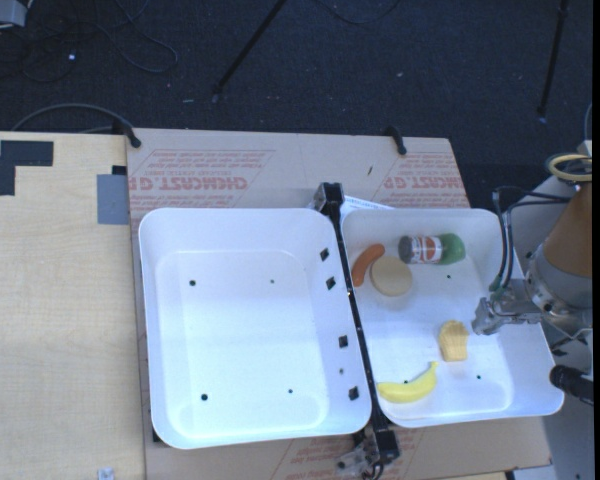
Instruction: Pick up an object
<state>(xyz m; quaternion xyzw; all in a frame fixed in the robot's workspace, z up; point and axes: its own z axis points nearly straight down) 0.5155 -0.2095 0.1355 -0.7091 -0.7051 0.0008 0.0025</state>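
The right bin (528,393) holds several objects. An orange sausage-shaped piece (367,262) lies near its left wall, next to a tan round disc (391,278). A green and red can (432,249) lies on its side at the back. A small yellow block (453,341) sits mid-bin, and a yellow banana (408,387) lies at the front. My gripper (487,320) hangs low over the bin's right side, just right of the yellow block and close to it. Nothing shows in its grasp.
The left bin (160,268) stands beside the right one, with a black divider strip (342,308) between them. The arm's grey and orange body (570,253) rises at the right edge. Cardboard (230,173) lies under the bins, with a wooden bench top (50,318) at the left.
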